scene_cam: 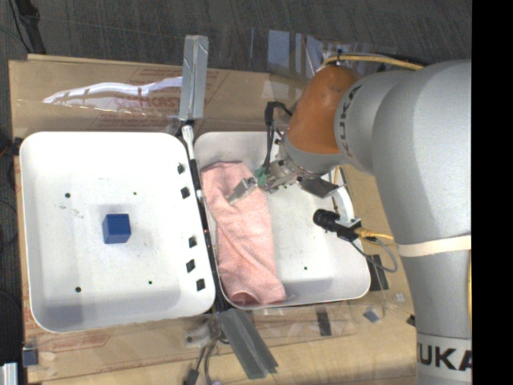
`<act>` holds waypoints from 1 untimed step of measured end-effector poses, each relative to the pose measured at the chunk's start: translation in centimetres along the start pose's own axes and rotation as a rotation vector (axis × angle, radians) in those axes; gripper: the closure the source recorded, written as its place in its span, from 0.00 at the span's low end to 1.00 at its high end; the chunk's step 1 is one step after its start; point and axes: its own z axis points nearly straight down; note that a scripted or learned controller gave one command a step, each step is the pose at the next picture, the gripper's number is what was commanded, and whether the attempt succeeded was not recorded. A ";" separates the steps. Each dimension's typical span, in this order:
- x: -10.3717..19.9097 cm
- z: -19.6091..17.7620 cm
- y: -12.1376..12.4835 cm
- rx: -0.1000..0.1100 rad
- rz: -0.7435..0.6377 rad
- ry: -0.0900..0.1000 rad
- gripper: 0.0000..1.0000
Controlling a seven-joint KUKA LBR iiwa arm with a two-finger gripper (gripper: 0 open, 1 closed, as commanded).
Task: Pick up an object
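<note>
I am reaching into the right bin [353, 283], and my fingers [247, 186] hang over the upper part of the pink towel [244, 235]. The towel lies lengthwise in that bin, just beside the divider [199, 215] where it meets the left bin [48, 239]. One metal finger shows plainly above the cloth near the towel's top edge. The other I cannot make out against the wrist hardware, so I cannot tell how far open my fingers are. Nothing visibly sits between them, and I would not call the towel held.

Across the divider, well apart from the towel, a small blue cube [117, 228] rests alone in the left bin.

Taking the towel as my target, I judge the step in hand to be the descent onto it. To do it well, I should come straight down onto a raised fold, not a flat stretch, so the cloth bunches between my fingers. I should also stay clear of the divider wall, press lightly and close fully before lifting.
</note>
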 end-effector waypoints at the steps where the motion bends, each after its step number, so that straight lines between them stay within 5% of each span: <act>1: 0.0 -1.0 0.0 0.001 -0.003 0.000 1.00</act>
